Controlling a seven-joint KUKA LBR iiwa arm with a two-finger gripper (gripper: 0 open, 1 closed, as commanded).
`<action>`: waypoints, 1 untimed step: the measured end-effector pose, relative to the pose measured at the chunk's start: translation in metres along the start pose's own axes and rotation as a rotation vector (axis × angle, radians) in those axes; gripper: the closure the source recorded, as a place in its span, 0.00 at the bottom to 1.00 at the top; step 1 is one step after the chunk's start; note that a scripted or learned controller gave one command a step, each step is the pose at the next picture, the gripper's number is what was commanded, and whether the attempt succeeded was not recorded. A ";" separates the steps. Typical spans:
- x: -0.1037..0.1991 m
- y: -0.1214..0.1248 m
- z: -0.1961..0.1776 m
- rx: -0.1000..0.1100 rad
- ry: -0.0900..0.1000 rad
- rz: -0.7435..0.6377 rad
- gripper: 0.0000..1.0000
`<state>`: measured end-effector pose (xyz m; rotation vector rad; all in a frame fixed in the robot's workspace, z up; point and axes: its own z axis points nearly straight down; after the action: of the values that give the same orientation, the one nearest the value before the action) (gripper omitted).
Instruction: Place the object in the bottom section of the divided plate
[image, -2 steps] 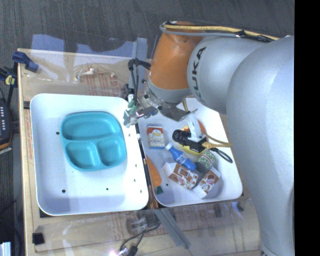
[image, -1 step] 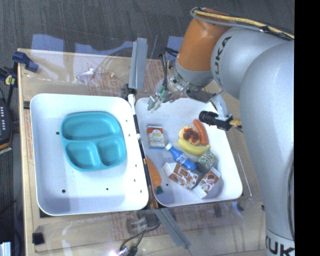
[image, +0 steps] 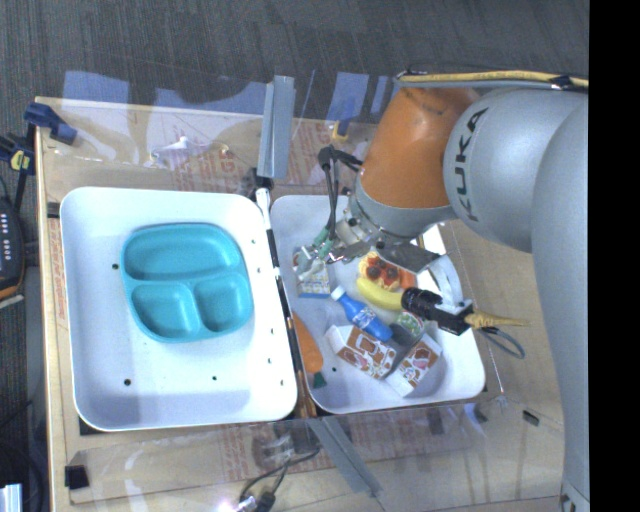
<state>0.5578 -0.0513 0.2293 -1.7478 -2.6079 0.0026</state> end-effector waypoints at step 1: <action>-0.040 0.037 0.038 0.000 -0.001 0.058 1.00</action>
<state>0.6072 -0.0743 0.1909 -1.8226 -2.5567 0.0035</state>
